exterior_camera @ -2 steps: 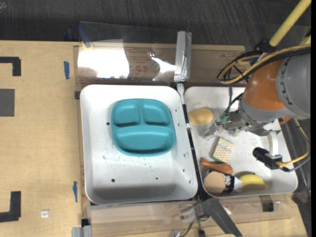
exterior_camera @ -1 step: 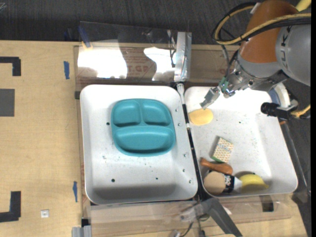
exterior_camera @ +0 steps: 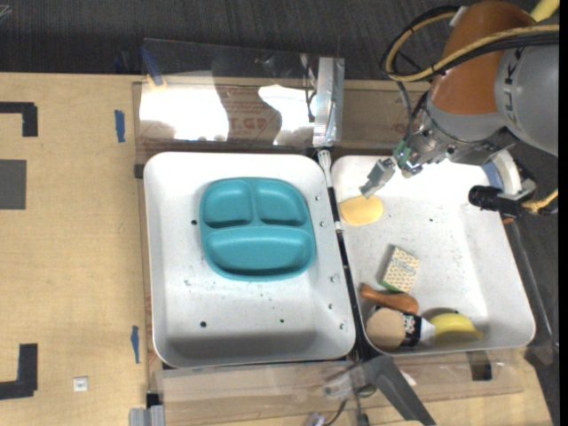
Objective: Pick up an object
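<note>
While a teal tray (exterior_camera: pixel 257 227) fills the left bin (exterior_camera: pixel 169 264), the end effector (exterior_camera: pixel 376 179), grip unclear, hovers.

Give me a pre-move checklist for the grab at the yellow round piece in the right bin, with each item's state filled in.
1. Gripper above the right bin: ok.
2. Gripper next to the yellow round piece: ok, just above it in the picture.
3. Finger opening: cannot tell.
4. Piece free of neighbours: ok; the patterned block lies apart.
5. Piece clear of the bin's left wall: not ok, it lies close.
6. Teal tray out of the way: ok, in the left bin.
</note>
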`<move>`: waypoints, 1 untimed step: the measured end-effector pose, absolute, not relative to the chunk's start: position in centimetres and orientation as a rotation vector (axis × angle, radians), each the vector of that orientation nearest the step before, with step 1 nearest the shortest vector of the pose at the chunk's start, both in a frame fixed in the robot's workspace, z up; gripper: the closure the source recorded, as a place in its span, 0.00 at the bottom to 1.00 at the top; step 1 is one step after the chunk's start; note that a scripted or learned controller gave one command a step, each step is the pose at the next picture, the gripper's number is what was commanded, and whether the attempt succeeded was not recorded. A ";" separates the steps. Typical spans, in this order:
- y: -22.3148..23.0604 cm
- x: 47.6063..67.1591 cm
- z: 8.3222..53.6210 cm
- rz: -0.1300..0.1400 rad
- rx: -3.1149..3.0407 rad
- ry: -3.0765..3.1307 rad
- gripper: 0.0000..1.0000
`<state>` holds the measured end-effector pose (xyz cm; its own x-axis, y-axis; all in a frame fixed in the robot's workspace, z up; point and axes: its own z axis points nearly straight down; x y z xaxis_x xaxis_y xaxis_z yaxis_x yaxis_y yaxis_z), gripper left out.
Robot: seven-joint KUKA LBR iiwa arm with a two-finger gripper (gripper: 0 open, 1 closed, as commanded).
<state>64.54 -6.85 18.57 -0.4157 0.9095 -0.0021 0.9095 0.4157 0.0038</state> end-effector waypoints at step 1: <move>-12.5 57.0 9.8 -0.002 1.481 2.774 0.00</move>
